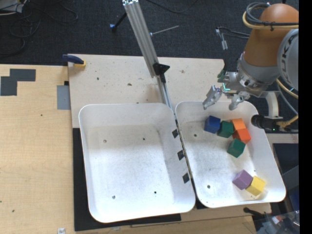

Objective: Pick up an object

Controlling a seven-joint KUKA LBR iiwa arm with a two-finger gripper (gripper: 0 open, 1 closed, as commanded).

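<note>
The gripper (225,99) hung over the far rim of the right bin (273,179), its two fingers spread apart with nothing between them. So the pick had not been made; by my reckoning everything was left to do: choose a block, come down on it, close, and lift.

Just on the near side of the gripper, inside the right bin, a cluster of blocks lay touching one another: a blue block (212,124), a green block (225,129) against it, an orange block (241,129) beside that, and a second green block (236,147) a little nearer to me. Well toward that bin's near corner sat a purple block (242,179) touching a yellow block (256,185). All looked like small, plain-coloured cubes, some tilted. The blue one lay closest to the fingers.
</note>
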